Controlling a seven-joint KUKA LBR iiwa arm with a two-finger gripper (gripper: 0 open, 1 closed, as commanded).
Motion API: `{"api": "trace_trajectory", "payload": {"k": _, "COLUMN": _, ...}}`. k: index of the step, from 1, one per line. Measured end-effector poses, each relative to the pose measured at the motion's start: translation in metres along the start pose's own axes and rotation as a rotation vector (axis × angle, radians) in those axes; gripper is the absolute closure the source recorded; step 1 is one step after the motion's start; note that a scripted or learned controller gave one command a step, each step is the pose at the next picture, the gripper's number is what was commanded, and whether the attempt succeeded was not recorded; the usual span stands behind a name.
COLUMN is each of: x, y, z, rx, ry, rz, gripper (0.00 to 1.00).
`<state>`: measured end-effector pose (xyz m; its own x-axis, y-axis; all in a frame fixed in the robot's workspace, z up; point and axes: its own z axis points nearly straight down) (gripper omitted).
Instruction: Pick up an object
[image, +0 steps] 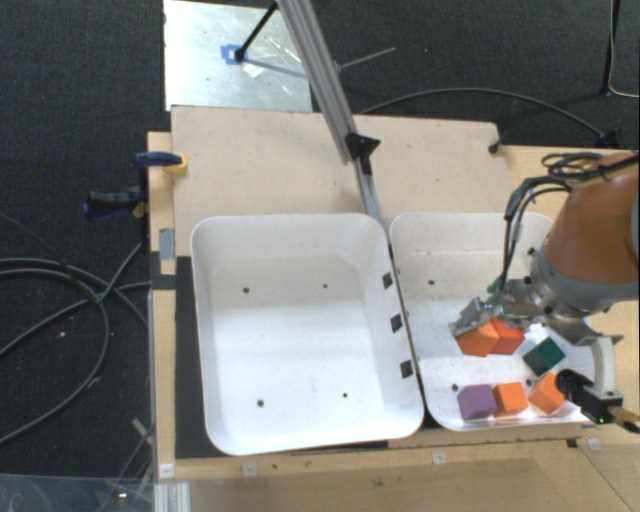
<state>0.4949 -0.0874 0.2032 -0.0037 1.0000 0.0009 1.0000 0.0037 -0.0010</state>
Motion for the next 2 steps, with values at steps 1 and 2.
{"api": "trace_trajectory", "payload": {"k": 1, "x": -0.017, "y": 0.033, "z": 0.110, "rx": -0.007, "ry": 0.000, "rz": 0.001, "gripper": 0.00}}
{"api": "trace_trajectory", "payload": {"k": 2, "x": -0.017, "y": 0.033, "z": 0.100, "rx": -0.009, "ry": -0.001, "rz": 0.000, "gripper": 1.00}}
